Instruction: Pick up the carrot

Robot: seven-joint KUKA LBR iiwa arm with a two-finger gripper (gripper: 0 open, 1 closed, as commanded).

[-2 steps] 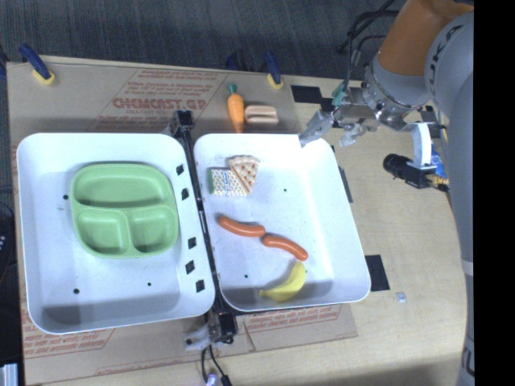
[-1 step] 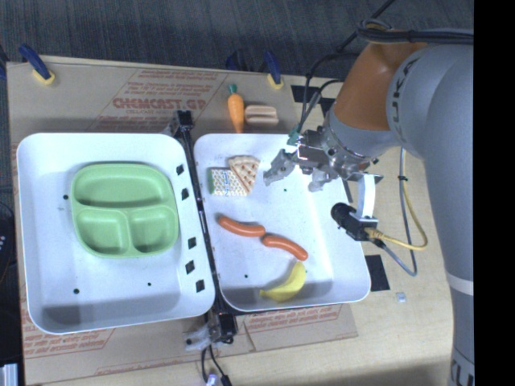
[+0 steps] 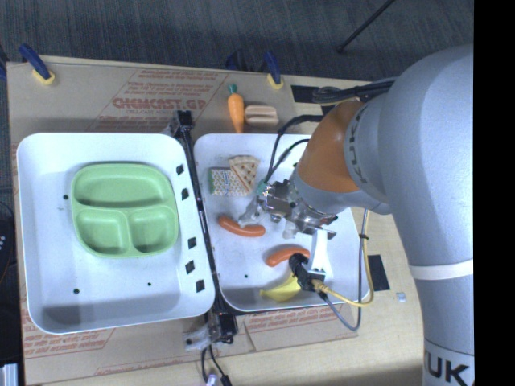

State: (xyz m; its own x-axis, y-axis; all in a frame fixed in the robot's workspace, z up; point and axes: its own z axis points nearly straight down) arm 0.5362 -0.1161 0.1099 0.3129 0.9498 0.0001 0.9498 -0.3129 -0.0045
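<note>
Approach step: gripper (image 3: 256, 209), finger state indeterminate, hung over the right bin (image 3: 348, 240); carrot (image 3: 235, 109) lay outside its far rim. Next move calls for repositioning there.

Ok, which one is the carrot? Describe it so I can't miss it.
Start at the right bin and go past its far rim onto the cardboard. The carrot lies there beside a tan bun. It is tapered orange with a green top, unlike the sausages inside the bin.
</note>
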